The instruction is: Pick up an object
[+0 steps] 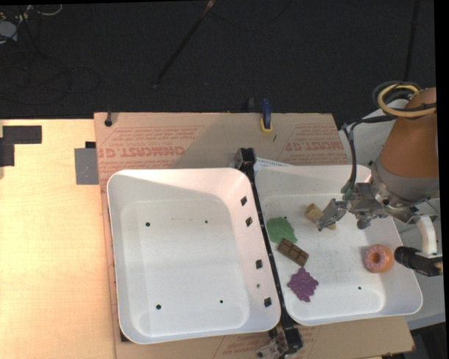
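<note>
End effector (346,213): two grey fingers spread fairly wide, nothing between them; positioned low over the right bin (405,303), tips pointing toward the bin's middle.
Tan block (312,212): just beside the left fingertip; judged the likeliest target, though not yet bracketed.
Green piece (281,229), brown bar (292,251), purple cluster (303,284): grouped along the bin's left side near the divider, loosely scattered as if dropped in for picking.
Pink doughnut (378,259): apart from the others, nearer the right wall, below the wrist.
Left bin (123,215): white, alongside on the desk (43,248).
Arm (411,143): enters from the right, orange band above the wrist, wrist angled down and inward over the bin.
</note>
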{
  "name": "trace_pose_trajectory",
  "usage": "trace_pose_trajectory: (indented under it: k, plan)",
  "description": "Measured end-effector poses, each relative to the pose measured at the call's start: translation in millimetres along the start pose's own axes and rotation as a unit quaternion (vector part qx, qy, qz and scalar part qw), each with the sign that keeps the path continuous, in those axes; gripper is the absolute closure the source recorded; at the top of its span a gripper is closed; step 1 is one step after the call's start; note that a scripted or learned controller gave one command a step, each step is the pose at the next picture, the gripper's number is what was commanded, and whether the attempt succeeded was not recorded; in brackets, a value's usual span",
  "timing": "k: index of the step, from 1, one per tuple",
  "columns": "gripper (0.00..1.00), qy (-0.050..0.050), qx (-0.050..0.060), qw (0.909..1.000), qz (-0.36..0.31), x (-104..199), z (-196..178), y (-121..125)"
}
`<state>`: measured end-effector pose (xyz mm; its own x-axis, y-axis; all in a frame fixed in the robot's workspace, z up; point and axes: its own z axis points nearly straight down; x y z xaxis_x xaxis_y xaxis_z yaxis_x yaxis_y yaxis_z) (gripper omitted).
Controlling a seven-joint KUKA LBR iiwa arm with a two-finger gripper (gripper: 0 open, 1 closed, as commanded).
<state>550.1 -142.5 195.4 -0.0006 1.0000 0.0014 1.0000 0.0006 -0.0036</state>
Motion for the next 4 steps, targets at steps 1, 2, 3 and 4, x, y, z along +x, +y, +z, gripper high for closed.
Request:
trace_pose_trajectory:
  k: [1,2,3,4]
  plan:
    - [0.0,-0.001,0.0,1.0,0.001,56,100,-55]
    - [1.0,0.0,0.001,1.0,0.004,56,91,-55]
    - [1.0,0.0,-0.004,1.0,-0.002,91,4,-63]
    - [1.0,0.0,-0.007,1.0,-0.002,117,-122,-59]
